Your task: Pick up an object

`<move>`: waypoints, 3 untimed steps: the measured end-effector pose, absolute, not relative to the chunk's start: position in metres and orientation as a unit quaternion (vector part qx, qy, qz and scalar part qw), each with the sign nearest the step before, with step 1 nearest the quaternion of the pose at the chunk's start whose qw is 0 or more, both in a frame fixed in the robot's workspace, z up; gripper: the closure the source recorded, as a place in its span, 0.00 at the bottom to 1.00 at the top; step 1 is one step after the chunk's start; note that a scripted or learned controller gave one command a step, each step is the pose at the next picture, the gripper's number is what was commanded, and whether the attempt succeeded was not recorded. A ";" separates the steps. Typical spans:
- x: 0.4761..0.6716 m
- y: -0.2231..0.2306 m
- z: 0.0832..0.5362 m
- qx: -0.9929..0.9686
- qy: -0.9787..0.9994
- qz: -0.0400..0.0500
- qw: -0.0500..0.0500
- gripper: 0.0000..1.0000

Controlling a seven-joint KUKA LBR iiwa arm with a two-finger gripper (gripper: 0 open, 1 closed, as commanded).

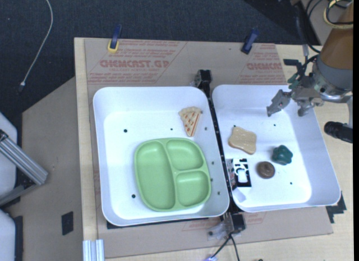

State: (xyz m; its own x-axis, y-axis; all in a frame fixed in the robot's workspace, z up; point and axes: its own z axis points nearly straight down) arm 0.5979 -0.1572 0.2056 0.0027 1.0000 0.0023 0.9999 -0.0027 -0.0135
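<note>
Right bin [314, 192]: bread slice [243, 140] left-center, green lump [282, 154] and brown round piece [266, 169] nearer. End effector [289, 104] hovers over bin's far side, fingers spread, nothing between them. Left bin [112, 142]: green divided plate [171, 173], waffle wedge [190, 120] beyond it.

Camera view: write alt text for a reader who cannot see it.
A grey robot arm's claw hangs over the right bin, which holds a bread slice, a green lump and a brown round piece. The left bin holds a green divided plate and a waffle wedge.
</note>
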 end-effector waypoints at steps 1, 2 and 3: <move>0.601 -0.157 0.213 -0.707 -0.707 0.000 0.000 0.00; 0.606 -0.149 0.164 -0.707 -0.708 0.001 0.003 0.00; 0.605 -0.149 0.121 -0.707 -0.707 0.002 0.003 0.00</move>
State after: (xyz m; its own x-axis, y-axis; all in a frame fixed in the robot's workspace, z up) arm 0.6048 -0.1491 0.1214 0.0000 1.0000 0.0013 1.0000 0.0000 -0.0059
